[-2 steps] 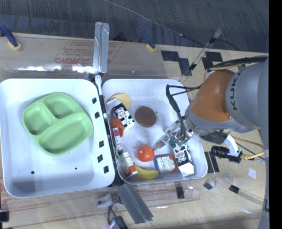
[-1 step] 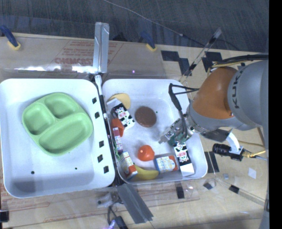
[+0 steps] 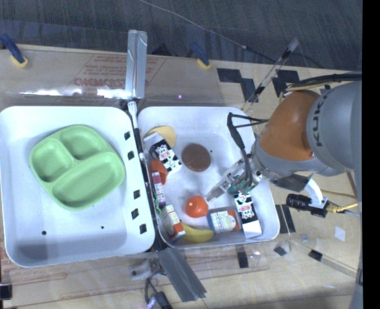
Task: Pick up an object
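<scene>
A wooden bench (image 3: 318, 262) bears two white bins (image 3: 16, 172) side by side.

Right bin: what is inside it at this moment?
The right bin holds a brown disc, tomato, banana, two cow-print cartons and small packets. The gripper covers the floor beneath it.

arm (image 3: 305, 137): reaches from right | pincer (image 3: 231, 184): lowered, tilted left
</scene>
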`<action>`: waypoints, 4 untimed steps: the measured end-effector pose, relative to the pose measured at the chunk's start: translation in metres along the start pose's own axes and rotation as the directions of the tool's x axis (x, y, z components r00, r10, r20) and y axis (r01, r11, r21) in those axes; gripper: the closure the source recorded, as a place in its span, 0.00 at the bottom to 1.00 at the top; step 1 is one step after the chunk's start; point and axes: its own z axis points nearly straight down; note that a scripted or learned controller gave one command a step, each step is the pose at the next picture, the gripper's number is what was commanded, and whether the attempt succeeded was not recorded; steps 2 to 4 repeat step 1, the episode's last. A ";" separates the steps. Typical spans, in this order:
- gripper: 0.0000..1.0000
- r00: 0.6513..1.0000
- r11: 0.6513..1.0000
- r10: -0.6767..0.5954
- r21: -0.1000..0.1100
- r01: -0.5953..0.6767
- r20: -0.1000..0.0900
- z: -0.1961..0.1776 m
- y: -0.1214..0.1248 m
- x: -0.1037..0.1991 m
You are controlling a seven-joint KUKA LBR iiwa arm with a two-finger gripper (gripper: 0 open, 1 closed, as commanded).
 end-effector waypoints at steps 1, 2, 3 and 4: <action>0.00 0.998 0.998 0.069 0.002 -0.069 -0.004 0.011 -0.025 0.043; 0.00 0.998 0.998 0.069 0.002 -0.069 -0.004 0.011 -0.025 0.043; 0.00 0.998 0.998 0.069 0.002 -0.069 -0.004 0.011 -0.025 0.043; 0.00 0.998 0.998 0.069 0.002 -0.069 -0.004 0.011 -0.025 0.043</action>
